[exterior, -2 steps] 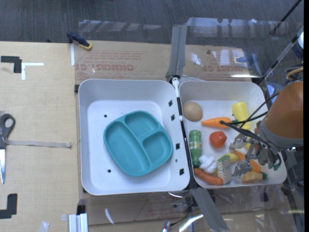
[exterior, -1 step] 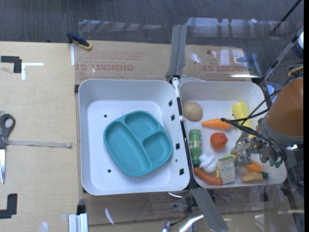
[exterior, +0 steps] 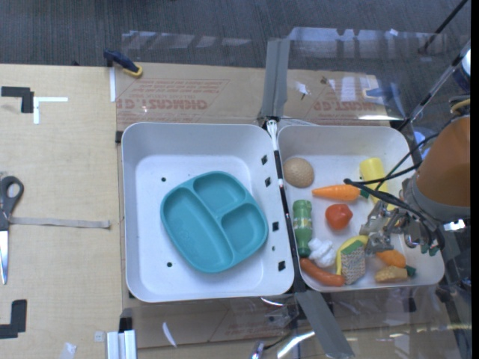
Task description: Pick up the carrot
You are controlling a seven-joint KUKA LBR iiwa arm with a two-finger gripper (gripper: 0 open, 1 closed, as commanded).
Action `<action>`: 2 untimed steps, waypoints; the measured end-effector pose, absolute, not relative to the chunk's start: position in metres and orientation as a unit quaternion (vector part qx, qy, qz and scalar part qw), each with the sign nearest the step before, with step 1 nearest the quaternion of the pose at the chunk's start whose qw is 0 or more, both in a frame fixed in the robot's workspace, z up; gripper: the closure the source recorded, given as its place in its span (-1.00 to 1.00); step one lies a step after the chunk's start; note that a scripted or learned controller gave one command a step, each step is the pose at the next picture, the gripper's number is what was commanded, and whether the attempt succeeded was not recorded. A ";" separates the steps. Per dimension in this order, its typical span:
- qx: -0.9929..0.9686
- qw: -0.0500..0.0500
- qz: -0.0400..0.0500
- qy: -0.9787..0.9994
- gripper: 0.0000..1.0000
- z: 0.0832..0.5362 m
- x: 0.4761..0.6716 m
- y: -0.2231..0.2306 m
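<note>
The carrot (exterior: pixel 337 192) is orange with a green stub at its right end. It lies flat on its side near the middle of the right bin (exterior: pixel 329 137). My gripper (exterior: pixel 380 227) hangs low over the right part of that bin, below and to the right of the carrot and apart from it. It is close above a yellow and grey piece (exterior: pixel 352 259) and a small orange piece (exterior: pixel 391 258). Cables and the wrist hide its tip. The arm's orange band (exterior: pixel 449 163) is at the right edge.
Around the carrot lie a brown ball (exterior: pixel 298 172), a yellow piece (exterior: pixel 372 170), a red tomato (exterior: pixel 338 216), a green bottle (exterior: pixel 301 223), a white piece (exterior: pixel 322 250) and a long red-orange piece (exterior: pixel 322 273). The left bin (exterior: pixel 142 200) holds a teal divided plate (exterior: pixel 215 221).
</note>
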State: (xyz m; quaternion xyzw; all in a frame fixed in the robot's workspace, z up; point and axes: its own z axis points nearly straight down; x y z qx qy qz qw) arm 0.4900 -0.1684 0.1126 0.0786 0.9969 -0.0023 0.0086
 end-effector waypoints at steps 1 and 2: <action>0.077 0.012 -0.003 0.997 1.00 0.123 0.493 -0.168; -0.106 0.006 -0.002 0.994 1.00 0.094 0.482 -0.176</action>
